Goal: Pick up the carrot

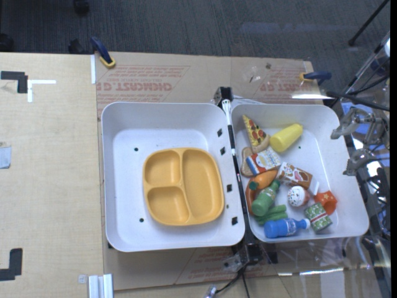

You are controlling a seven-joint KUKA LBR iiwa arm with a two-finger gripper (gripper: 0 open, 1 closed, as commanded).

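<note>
- The orange toy carrot [263,179] lay in the right-hand shallow white bin [313,112], near that bin's left wall and about midway down it.
- Its long axis appeared to run at a slant, from lower left up to upper right, though clutter hid part of its length.
- A green plastic bottle [265,199] lay across its lower end, touching it; a white-and-red snack packet [265,160] sat just above it and a brown wrapped bar [296,176] just to its right.
- Further out in the same bin were a pizza-slice toy [253,131], a yellow plastic cylinder [286,137] and a blue plastic bottle [285,227].
- The left-hand white bin [107,166] held 1 yellow plastic plate with 3 compartments [183,186].
- The grey 2-finger gripper [347,149] hung at the right bin's right rim, seemingly spread apart with nothing between its tips.
- The carrot lay well apart from it, to the left and a little lower, with most of the toys between.
- By my judgement the reach had to cross the whole bin leftward, and the grip should close across the carrot's slanted axis; the overlapping green bottle risked being caught instead.
</note>
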